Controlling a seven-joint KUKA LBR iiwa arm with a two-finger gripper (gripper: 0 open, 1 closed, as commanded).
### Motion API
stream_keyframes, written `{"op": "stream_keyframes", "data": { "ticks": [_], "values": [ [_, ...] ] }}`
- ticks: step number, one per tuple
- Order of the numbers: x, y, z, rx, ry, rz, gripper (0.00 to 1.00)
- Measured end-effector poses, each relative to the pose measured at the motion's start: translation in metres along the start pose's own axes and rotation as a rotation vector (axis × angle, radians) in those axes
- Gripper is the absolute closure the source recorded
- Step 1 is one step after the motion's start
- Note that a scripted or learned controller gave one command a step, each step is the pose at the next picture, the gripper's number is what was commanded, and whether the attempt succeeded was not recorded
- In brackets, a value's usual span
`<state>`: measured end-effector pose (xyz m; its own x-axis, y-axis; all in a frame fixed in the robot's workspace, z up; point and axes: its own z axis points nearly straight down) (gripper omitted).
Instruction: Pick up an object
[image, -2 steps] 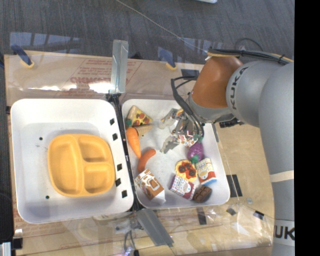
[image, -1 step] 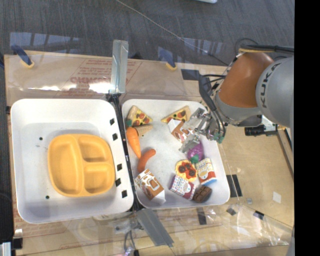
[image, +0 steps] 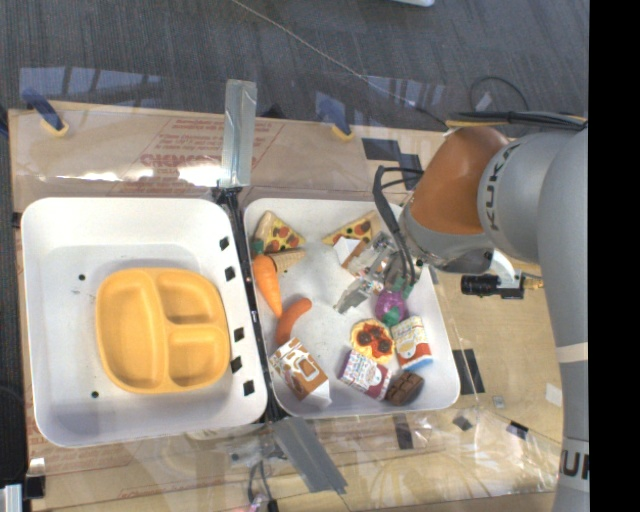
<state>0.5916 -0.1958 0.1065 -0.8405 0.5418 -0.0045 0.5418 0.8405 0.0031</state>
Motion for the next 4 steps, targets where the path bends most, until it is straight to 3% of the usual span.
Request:
{"op": "stream_keyframes", "data": {
  "ticks": [1,2,3,4],
  "values": [
    [0.000,0.001,-0.010,0.001,-0.001,-0.007,1.00],
    [0.004,-0.016,-0.052,0.003,0.000,-0.182,1.00],
    [0.005,-0.016,-0.052,0.003,0.001,-0.182,0.00],
    [0.064,-0.057,0.000,0.000,-0.002,-0.043,0.00]
  ]
}}
